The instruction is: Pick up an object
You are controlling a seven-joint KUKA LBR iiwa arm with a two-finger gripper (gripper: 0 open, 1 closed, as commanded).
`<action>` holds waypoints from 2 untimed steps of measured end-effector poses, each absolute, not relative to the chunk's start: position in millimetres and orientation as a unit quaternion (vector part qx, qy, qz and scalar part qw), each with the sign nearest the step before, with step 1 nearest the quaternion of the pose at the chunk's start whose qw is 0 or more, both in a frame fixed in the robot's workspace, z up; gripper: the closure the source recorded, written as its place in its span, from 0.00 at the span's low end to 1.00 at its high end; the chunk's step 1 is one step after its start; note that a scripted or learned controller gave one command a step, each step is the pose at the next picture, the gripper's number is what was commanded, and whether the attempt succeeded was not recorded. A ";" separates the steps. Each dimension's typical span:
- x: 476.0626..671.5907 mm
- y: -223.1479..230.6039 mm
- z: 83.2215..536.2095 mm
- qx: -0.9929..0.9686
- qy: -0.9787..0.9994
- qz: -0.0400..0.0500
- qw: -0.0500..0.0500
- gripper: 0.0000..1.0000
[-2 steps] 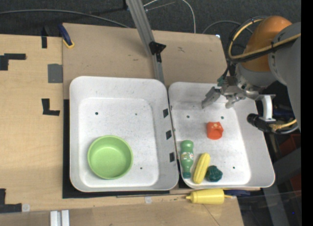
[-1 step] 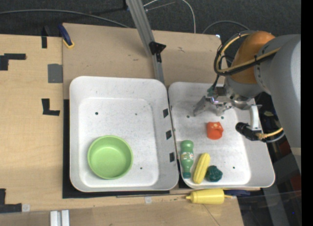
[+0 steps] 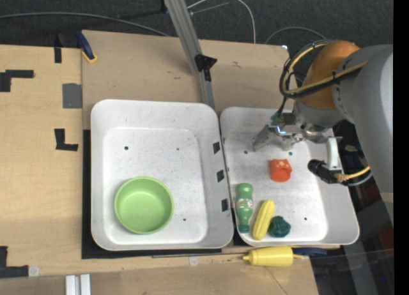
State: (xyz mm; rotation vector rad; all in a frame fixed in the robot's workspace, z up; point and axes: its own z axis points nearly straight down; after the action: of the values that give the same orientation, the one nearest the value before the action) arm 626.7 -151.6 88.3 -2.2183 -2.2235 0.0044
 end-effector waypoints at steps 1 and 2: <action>626.7 -151.0 98.2 -0.706 -0.708 0.002 0.001 1.00; 634.3 -148.6 159.4 -0.706 -0.708 -0.001 -0.002 1.00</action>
State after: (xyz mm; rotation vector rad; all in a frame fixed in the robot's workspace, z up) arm 634.3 -148.6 159.4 -2.2224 -2.2270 -0.0041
